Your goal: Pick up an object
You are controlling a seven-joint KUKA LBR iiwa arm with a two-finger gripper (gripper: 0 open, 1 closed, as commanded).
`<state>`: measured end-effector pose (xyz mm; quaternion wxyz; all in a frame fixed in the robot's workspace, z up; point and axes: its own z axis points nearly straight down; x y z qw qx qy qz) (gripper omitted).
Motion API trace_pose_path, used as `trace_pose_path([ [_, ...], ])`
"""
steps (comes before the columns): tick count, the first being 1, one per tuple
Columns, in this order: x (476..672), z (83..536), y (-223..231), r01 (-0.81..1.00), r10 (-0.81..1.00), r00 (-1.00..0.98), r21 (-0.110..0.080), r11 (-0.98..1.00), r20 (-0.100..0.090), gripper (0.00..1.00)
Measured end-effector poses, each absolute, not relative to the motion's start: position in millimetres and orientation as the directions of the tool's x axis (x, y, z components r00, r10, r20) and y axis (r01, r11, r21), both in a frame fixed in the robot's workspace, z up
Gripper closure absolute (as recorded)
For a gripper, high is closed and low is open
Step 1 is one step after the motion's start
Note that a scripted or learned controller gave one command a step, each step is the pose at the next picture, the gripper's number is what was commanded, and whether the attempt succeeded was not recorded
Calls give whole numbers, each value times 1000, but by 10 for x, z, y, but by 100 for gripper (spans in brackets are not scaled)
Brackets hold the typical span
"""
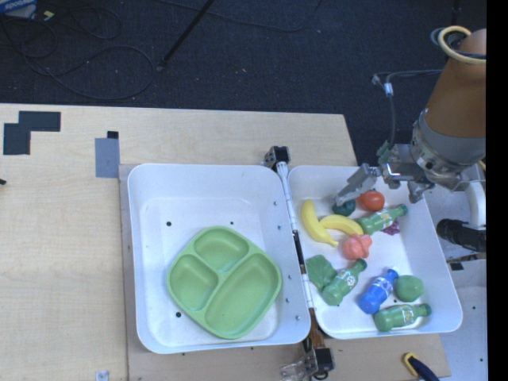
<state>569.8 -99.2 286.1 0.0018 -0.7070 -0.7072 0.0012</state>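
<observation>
My two-finger gripper [367, 182] hangs over the far end of the right white bin [444, 292], fingers spread with nothing between them. A round red plastic tomato [370, 200] sits just beneath and slightly nearer the camera, so I judge it the closest target, with a short drop needed. Beside it a green plastic bottle [382, 219] lies slanted, and a yellow toy banana [321, 225] curves towards the left bin's green divided plate [225, 280].
</observation>
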Motion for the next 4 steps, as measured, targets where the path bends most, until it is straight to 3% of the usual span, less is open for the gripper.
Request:
trace_pose_path([
  [1, 5858, 1340, -1577, 1000, 1000, 2, -6, -2, 2, 0],
  [2, 5876, 869, -1631, 1000, 1000, 0, -5, 0, 2, 0],
  [3, 5876, 975, -1652, 1000, 1000, 7, -4, -7, 2, 100],
  [4, 5602, 2407, -1325, 1000, 1000, 0, -1, 0, 0, 100],
])
